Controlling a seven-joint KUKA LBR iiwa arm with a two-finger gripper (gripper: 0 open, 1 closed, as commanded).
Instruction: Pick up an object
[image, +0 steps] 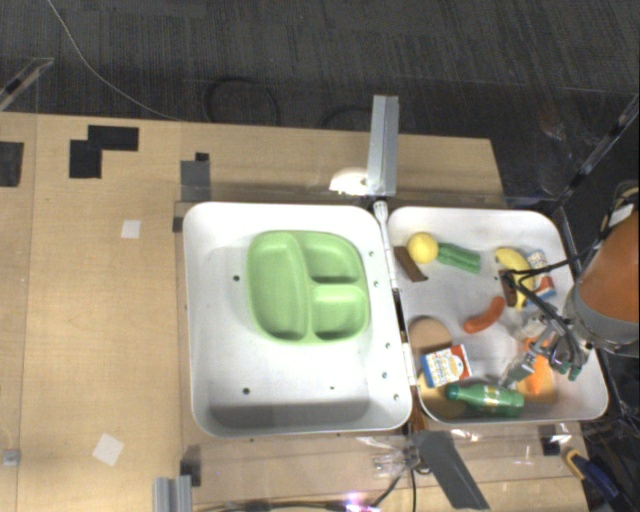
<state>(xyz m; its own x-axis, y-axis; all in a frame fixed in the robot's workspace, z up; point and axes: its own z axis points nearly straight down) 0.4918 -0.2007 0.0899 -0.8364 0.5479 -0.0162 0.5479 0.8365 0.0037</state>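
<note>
Green bottle (485, 398) seen lying at right bin (470, 225) front edge, beside small carton (443, 366). Gripper (540, 345) positioned over bin's front-right corner; finger state cannot be told. Green tray (305, 284) located in left bin (215, 330).

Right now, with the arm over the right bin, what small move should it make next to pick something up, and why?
Probably a short drop straight down. The tool hangs low in the right bin, just above an orange object and beside the green bottle. Nothing shows between its tips, so lowering onto the orange object looks like the nearest chance, though the clutter there may foul the grasp.
</note>
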